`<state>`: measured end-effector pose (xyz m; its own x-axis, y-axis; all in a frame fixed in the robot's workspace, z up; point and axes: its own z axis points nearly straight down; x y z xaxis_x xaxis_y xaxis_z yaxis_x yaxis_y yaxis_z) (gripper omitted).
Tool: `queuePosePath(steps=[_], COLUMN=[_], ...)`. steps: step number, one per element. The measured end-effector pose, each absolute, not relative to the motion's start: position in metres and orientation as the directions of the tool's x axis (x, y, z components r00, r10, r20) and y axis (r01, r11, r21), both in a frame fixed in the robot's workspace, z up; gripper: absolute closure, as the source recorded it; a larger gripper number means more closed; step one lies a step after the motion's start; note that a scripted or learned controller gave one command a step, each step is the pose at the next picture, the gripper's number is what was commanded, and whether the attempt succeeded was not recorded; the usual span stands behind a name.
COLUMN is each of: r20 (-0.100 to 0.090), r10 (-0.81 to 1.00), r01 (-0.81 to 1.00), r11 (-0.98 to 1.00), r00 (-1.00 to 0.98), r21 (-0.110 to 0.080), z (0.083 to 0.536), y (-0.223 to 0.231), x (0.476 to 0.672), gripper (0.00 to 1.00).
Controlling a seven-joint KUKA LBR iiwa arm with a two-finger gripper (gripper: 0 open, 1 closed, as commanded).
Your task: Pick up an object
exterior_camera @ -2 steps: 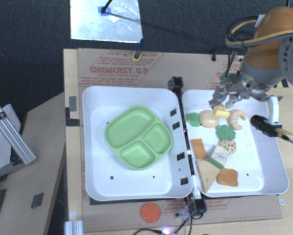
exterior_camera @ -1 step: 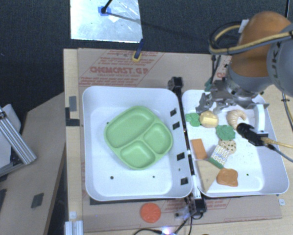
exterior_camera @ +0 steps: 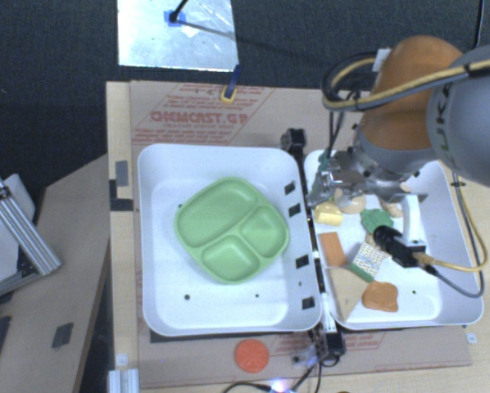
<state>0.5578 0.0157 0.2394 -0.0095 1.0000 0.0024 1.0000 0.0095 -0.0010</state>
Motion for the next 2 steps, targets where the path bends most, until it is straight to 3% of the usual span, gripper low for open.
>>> queuePosePath(steps=[1,2], r20=[0.002,0.0], r10=[1.0,1.0], r01=[1.0,1.0], r11=[0.009,0.0], r00=[-0.009,0.0], r21=[-0.003,0.003], z=[0.217,0.225], y=[0.063,0.046], x=[0.525,0.539], gripper=[1.0,1.0])
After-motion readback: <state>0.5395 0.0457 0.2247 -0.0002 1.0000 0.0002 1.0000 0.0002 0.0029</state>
